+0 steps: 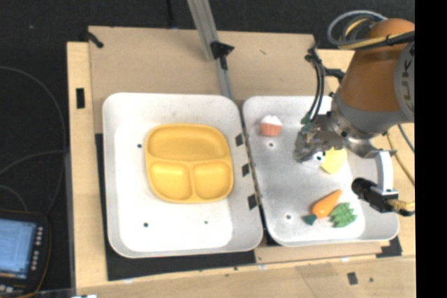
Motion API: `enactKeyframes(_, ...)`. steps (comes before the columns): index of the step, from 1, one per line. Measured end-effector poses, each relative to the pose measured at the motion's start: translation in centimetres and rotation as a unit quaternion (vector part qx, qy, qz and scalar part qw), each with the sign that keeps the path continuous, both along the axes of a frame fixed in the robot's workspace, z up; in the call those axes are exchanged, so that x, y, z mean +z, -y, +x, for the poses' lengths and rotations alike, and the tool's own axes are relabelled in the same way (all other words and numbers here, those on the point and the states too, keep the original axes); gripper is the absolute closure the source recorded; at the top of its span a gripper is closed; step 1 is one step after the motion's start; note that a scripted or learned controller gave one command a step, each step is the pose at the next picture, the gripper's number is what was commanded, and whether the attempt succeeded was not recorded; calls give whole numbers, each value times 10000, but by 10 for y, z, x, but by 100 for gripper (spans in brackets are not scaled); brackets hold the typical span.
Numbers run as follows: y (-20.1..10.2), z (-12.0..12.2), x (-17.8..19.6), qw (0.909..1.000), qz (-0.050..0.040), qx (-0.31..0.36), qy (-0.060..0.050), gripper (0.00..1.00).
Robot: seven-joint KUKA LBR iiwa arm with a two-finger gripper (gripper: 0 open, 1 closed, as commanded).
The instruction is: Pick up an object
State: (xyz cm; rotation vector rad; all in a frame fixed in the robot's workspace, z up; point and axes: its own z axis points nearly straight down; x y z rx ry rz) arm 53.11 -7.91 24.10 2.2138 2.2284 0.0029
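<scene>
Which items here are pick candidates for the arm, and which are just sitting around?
Pick candidates, right bin:
- yellow piece, beside the gripper
- pink-topped piece
- carrot
- green piece

Lying about:
- yellow divided tray, left bin
- handheld screen

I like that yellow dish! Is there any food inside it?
Nothing lies in the yellow divided plate; all three sections look bare. It sits in the left bin, and whatever is under it is hidden.
</scene>
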Motion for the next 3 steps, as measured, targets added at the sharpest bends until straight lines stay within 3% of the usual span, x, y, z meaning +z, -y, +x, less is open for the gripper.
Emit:
enactKeyframes(1, -61, 1, -6, 10000, 3, 9, -2, 100)
enactKeyframes(3, -148, 1, -7, 10000, 3, 5, 1, 100)
